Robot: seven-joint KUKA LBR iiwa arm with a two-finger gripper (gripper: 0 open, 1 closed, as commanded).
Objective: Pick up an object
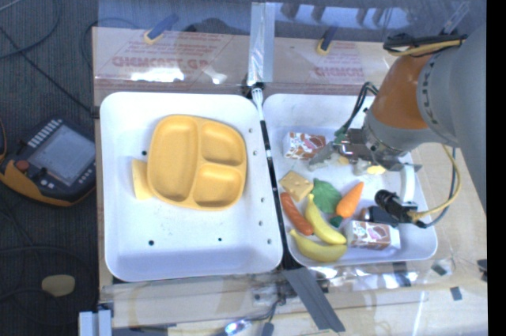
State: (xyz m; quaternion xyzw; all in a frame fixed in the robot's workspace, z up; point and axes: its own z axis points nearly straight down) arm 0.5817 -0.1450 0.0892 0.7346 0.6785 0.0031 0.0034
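Observation:
The right bin (423,247) holds several toy foods. A red and white snack packet (303,145) lies at its back left. In front of it sit a square cracker (295,183), a green vegetable (326,194), an orange carrot (349,200), a red sausage (292,213) and two yellow bananas (319,235). A small printed carton (371,235) lies at the front right. My gripper (348,154) hangs low over the back of this bin, just right of the snack packet and above the carrot. The wrist hides what lies beneath it.
The left bin (126,247) bears a yellow divided plate (196,161) with a pale yellow card (140,178) tucked under its left side. A black cable part (389,205) loops off the wrist over the right bin. A handheld pendant (51,160) lies on the floor at far left.

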